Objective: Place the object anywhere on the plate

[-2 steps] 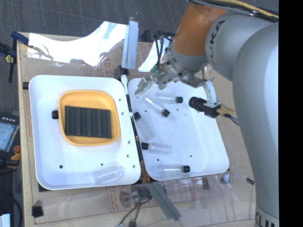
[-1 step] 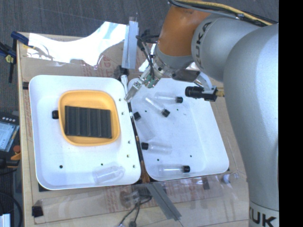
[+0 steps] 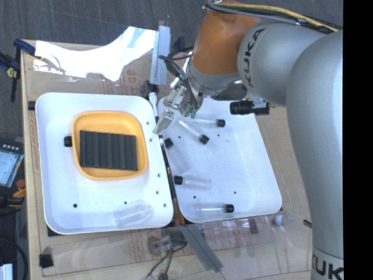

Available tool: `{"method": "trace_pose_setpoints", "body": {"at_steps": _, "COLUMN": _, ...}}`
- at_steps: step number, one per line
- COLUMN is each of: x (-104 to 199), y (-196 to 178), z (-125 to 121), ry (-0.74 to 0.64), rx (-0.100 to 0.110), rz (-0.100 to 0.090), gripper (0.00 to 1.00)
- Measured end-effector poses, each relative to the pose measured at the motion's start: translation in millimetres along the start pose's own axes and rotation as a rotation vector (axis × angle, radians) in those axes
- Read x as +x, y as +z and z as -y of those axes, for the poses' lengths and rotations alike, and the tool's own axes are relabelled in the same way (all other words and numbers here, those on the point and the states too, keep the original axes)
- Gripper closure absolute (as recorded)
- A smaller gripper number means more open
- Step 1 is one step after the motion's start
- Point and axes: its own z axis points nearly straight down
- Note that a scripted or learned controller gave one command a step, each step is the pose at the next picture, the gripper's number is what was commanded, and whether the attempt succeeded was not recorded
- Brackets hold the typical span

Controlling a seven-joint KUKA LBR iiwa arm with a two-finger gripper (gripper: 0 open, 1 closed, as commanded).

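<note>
In the left bin, a yellow plate is seen bearing only a dark ribbed insert. Clear tubes with black caps are left scattered in the right bin. The pincer hangs above that bin's upper left corner; whether it is clenched cannot be told. No transfer is judged done.

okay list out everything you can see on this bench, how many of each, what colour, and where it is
Bins: two, white, side by side on the bench.
Plate: one, yellow with a dark ribbed centre, in the left bin.
Capped tubes: about four, clear with black caps, scattered in the right bin.
Clear tube: one, transparent, near the left bin's front edge.
Foil sheet: one, silvery, behind the left bin.
Arm: one, grey with orange band, from the right.
Gripper: one, over the right bin's back left corner.
</note>
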Motion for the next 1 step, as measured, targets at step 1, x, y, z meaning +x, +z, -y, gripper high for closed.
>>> {"method": "trace_pose_setpoints", "body": {"at_steps": 1, "x": 5.7, "y": -5.8, "z": -15.7, "ry": -0.241, "rx": -0.001, "rz": 0.003, "gripper": 0.0}}
